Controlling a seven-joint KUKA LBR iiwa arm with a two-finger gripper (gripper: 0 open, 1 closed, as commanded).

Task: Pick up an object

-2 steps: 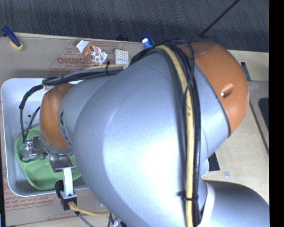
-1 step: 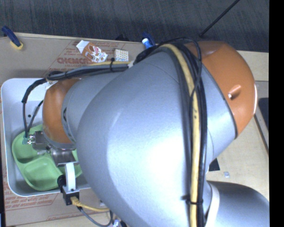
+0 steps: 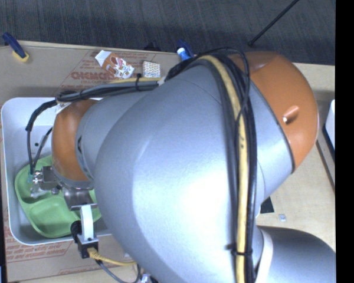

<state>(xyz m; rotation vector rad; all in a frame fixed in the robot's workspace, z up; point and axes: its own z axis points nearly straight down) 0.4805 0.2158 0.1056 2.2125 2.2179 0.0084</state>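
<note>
Down in the left bin (image 3: 9,158), we are looking at a green object (image 3: 44,217) lying against the bin's near wall, and it is the one candidate for the pick that we can make out. Our arm (image 3: 183,175) is blocking most of the picture, with its orange band (image 3: 68,140) sitting directly above that green object and the wrist hardware crowding over its upper edge.

Several things could be going wrong from this pose, in our judgement. The green object looks broad and shallow (more like a soft dish than a block), so a grip could be slipping off its rim or pinching only a thin lip. It is also lying close to the bin wall, so a descent could be catching the wall instead. The loose cables (image 3: 35,125) draping off the wrist could be snagging too.

As for the claw (image 3: 47,180), we are seeing only its mounting above the green object; whether it is grasping anything, we cannot tell.
</note>
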